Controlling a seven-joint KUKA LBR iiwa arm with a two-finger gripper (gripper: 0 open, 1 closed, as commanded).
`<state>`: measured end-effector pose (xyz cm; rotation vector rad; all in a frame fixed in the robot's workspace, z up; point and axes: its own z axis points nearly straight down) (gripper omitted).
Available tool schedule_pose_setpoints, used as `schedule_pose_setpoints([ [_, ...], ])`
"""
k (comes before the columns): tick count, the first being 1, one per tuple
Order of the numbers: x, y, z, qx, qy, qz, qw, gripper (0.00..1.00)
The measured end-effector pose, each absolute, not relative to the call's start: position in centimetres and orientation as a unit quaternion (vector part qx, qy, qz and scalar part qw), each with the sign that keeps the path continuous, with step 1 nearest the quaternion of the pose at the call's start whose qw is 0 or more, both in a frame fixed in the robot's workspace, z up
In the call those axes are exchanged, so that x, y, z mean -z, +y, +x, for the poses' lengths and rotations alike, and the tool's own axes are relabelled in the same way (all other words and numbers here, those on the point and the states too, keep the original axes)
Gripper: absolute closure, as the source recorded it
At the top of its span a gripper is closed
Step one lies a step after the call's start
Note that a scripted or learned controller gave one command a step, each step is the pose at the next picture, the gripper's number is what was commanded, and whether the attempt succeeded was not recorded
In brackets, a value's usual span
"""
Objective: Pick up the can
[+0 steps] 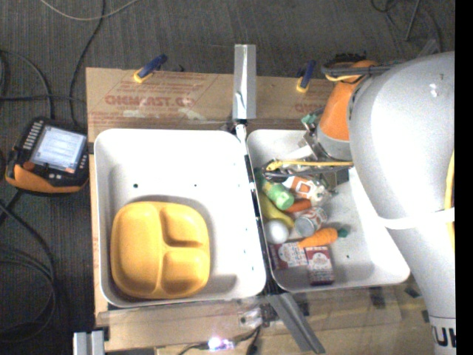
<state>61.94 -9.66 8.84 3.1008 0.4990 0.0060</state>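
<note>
**Arm low over right bin, can lying among clutter**

Two white bins side by side on the counter [100, 109]. Left bin [148, 143] carries a yellow divided tray [160, 248], set toward its near left corner.

Right bin [369, 261] is crowded along its left half. The can [310, 220], small and silver with a red patch, lies on its side near the middle of the pile. Touching or just beside it: a carrot [319, 237] below, a white egg-like ball [278, 231] to its left, a green bottle [279, 195] above left. Two red cartons [304, 258] sit close to the near wall.

Grey arm [403, 146] enters from the right and covers much of the bin's right side; orange band [338, 117] shows above the wrist. Gripper [307, 167] sits over the upper end of the pile, above the can and apart from it. Whether it is open or closed cannot be made out.

Teach pendant [50, 154] rests on the floor left of the counter.
</note>
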Motion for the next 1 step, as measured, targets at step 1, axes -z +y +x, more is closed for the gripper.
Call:
schedule_pose_setpoints([
  [1, -12.17, -12.88, 64.36, 0.0031, 0.136, 0.991, 0.000, 0.00],
])
